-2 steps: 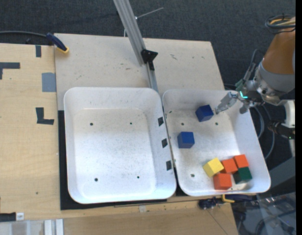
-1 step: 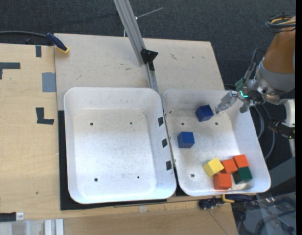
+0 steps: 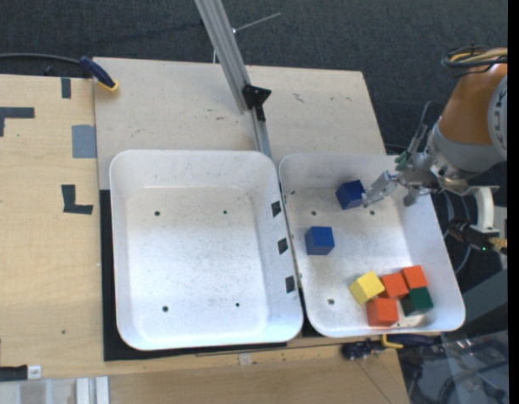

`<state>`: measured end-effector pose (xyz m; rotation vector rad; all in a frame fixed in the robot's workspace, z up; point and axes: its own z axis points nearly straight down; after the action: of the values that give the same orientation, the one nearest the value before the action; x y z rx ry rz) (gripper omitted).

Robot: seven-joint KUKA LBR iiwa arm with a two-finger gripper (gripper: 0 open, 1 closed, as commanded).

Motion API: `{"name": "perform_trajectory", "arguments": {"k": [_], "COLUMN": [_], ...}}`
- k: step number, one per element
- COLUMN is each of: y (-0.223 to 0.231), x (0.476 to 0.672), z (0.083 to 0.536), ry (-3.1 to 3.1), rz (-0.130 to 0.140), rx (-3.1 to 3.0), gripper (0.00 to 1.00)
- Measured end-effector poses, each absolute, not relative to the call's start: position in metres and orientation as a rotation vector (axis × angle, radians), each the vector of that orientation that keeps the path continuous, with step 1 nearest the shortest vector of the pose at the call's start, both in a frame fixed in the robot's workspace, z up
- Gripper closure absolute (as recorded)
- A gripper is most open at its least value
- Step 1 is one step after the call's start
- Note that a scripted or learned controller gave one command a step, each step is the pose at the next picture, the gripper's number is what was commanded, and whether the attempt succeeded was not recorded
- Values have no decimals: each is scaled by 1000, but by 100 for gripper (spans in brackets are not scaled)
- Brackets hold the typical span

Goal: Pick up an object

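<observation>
My gripper (image 3: 375, 192) reaches into the right bin (image 3: 427, 225) from the right, low over its far part. Just to its left, close beside the tip, sits a dark blue cube (image 3: 350, 194); I cannot tell whether they touch. A second blue cube (image 3: 320, 240) lies nearer the bin's middle left. At the front right corner a cluster gathers: a yellow cube (image 3: 368, 287), three orange cubes (image 3: 394, 284) (image 3: 415, 276) (image 3: 382, 310) and a dark green cube (image 3: 419, 300).
The left bin (image 3: 124, 192) stands beside the right one, sharing a middle rim. A slanted metal rail (image 3: 230, 49) crosses the back of the bench. The arm's orange band (image 3: 473, 108) hangs over the right bin's outer edge.
</observation>
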<state>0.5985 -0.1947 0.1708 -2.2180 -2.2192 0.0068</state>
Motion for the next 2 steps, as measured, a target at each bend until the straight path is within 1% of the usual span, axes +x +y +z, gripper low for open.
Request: {"name": "perform_trajectory", "arguments": {"k": [1,2], "y": [-198,-197], "x": [598,598], "z": [107,90], "ry": [-2218,-2222], "rz": [8,5], "rx": [-2216,-2218], "gripper": [0,0]}}
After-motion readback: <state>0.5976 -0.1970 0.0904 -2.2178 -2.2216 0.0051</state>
